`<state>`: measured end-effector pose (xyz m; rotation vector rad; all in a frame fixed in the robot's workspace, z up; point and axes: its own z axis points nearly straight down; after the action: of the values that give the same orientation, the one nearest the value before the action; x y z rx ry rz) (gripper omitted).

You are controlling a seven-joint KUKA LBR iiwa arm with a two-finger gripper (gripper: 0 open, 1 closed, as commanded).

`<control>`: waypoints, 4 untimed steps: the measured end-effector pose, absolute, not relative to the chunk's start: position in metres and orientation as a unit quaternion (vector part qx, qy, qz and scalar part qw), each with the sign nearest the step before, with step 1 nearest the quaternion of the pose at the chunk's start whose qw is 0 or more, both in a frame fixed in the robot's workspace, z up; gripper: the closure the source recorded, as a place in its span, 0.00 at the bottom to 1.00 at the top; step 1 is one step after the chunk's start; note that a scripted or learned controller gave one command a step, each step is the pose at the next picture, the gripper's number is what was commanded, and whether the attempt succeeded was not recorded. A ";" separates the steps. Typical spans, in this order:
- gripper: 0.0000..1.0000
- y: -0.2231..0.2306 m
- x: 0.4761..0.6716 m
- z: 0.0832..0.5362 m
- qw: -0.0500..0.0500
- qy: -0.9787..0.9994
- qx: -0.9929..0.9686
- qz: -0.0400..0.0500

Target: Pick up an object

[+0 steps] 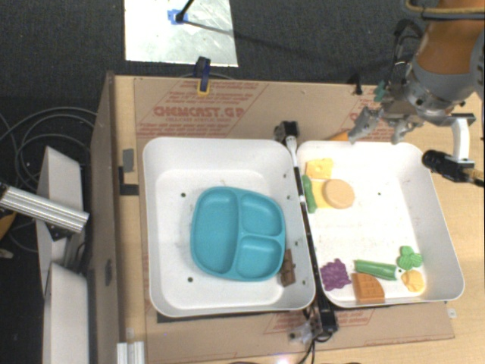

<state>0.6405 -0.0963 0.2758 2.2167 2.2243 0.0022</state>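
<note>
Metallic end effector [383, 126], fingers spread and holding nothing, above glossy white right bin's [432, 203] rounded far rim.

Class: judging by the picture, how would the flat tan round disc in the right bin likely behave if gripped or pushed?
The flat tan round disc looks rigid, probably light plastic. Lying flat, it would likely slide, not roll. Its low profile may make gripping awkward.

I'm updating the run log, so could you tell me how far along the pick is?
Nothing looks done yet. The gripper hangs open above the far edge of the right bin, holding nothing. The toy foods, such as the round tan piece and purple grapes, lie in the bin. Descent, grasp and lift remain.
</note>
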 end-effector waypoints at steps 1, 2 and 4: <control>0.00 -0.105 0.578 0.144 -0.006 0.707 0.708 -0.004; 0.00 -0.090 0.625 0.083 0.003 0.709 0.705 0.001; 0.00 -0.086 0.665 0.085 0.002 0.709 0.706 0.000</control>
<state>0.6647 -0.0859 0.0851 2.2134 2.2231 -0.0003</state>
